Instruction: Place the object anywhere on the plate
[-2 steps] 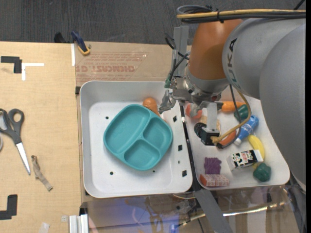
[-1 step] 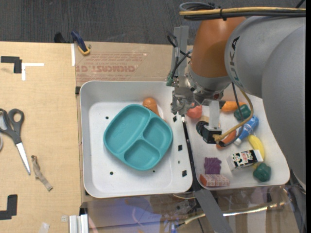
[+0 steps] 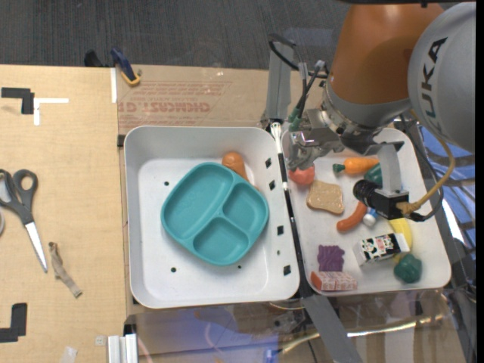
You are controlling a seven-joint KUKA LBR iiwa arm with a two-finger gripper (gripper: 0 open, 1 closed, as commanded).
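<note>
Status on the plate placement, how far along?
Done: nothing sits on the teal plate yet. In hand: the gripper is down in the right bin above the red toy tomato; no grasp visible. Left: grasp, carry to the left bin, place.

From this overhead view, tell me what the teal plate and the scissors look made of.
Teal divided plate: likely moulded plastic, with a smooth, slightly glossy, uniform colour and rounded compartment ridges. Scissors: metal blades, shiny grey, with dark handle loops, probably plastic.
</note>
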